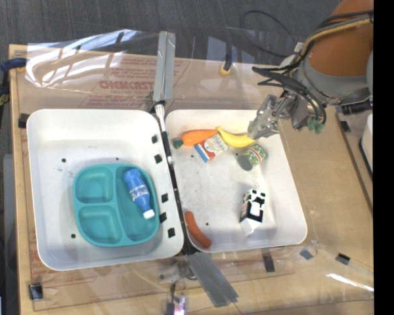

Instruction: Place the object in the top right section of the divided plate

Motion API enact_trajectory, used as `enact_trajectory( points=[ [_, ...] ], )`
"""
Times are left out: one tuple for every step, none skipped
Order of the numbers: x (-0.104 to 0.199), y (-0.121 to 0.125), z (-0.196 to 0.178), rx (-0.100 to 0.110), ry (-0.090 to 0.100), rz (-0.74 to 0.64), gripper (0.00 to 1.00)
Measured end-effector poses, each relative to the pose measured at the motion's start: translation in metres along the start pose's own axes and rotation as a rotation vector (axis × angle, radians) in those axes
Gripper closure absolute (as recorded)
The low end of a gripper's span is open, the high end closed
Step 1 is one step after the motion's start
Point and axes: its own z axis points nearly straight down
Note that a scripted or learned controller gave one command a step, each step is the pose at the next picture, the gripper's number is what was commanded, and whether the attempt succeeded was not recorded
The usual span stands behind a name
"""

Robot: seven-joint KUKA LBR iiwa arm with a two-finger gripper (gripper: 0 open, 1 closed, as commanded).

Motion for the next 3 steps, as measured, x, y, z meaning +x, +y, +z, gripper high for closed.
enact_trajectory(
  points=[
    [-0.041,0.010,0.020,0.001,-0.006,-0.180,1.00],
    [-0.030,0.005,0.058,0.000,-0.003,0.196,1.00],
    [-0.047,0.012,0.036,0.000,-0.006,0.038,1.00]
  ],
)
